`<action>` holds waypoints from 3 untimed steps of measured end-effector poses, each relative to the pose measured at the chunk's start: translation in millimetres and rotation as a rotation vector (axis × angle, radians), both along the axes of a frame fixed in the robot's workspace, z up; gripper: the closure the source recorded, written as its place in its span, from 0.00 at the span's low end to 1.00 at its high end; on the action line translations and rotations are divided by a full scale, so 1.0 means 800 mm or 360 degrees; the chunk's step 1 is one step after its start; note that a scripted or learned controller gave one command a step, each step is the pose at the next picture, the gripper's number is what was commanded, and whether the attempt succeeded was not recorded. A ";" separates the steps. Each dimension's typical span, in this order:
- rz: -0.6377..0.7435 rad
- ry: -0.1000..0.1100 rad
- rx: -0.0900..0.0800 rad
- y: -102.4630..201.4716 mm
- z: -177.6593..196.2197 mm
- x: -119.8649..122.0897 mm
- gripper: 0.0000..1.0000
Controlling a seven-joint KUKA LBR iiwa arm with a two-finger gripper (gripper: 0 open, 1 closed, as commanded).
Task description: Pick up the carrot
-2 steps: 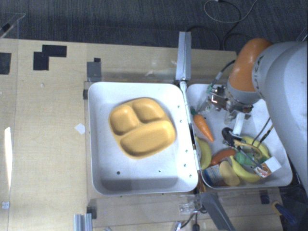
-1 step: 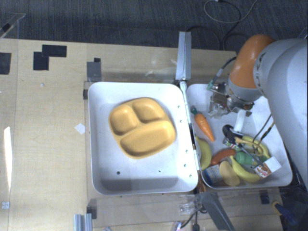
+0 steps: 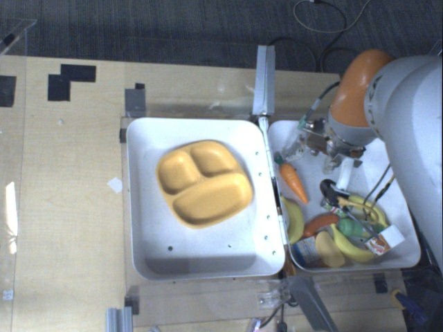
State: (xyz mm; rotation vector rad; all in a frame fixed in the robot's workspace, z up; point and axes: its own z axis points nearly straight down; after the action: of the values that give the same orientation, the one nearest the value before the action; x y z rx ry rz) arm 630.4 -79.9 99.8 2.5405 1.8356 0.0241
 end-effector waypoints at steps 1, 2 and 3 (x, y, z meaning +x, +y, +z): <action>-0.0046 0.0007 -0.0004 -0.005 -0.014 -0.024 0.00; -0.0042 -0.0002 0.0001 -0.003 0.000 -0.020 1.00; -0.0042 -0.0002 0.0000 -0.003 0.000 -0.020 0.00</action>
State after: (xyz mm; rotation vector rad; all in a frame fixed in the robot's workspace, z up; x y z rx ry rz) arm 614.2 -82.1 100.1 2.5638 1.8016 0.0257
